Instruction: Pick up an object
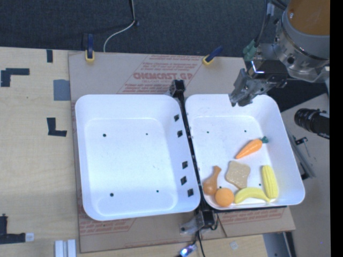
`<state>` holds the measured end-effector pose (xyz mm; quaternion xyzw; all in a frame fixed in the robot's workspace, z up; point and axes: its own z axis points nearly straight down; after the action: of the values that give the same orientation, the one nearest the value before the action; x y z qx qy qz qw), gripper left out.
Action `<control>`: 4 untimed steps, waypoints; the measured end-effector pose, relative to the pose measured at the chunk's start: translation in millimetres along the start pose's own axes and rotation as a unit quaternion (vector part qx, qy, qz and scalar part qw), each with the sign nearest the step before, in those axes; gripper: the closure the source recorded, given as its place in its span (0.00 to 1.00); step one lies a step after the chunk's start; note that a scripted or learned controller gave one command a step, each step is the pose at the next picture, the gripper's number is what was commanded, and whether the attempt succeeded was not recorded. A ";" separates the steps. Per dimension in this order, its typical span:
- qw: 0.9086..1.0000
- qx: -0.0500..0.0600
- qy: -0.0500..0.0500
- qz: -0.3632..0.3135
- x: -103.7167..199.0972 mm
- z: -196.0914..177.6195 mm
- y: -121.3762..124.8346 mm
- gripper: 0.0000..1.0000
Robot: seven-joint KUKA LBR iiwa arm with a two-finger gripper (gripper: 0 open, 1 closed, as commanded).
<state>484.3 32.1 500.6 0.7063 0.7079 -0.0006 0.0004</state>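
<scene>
One fixed camera above the bench (32,106), angled down over both white bins (86,143), arm side right.

A dark blue-grey carpeted floor (177,9) runs across the far side of the scene. Nearer lies a light wooden bench top (32,143) marked with pieces of dark tape (53,127) on its left part. On it rests a brown cardboard sheet (155,76) printed with red lettering, held at its far edge by two clamps (89,50) with yellow and blue parts. A thin white cable (120,31) trails over the floor to the sheet's far edge. The light is even and bright.
</scene>
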 end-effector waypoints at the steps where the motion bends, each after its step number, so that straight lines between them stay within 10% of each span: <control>1: 1.000 0.001 0.000 -0.001 0.4 -9.6 0.4 1.00; 4: 1.000 0.002 -0.001 -0.002 1.4 -38.7 1.6 1.00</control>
<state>485.9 33.5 539.3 0.7050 0.7092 -0.0027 -0.0001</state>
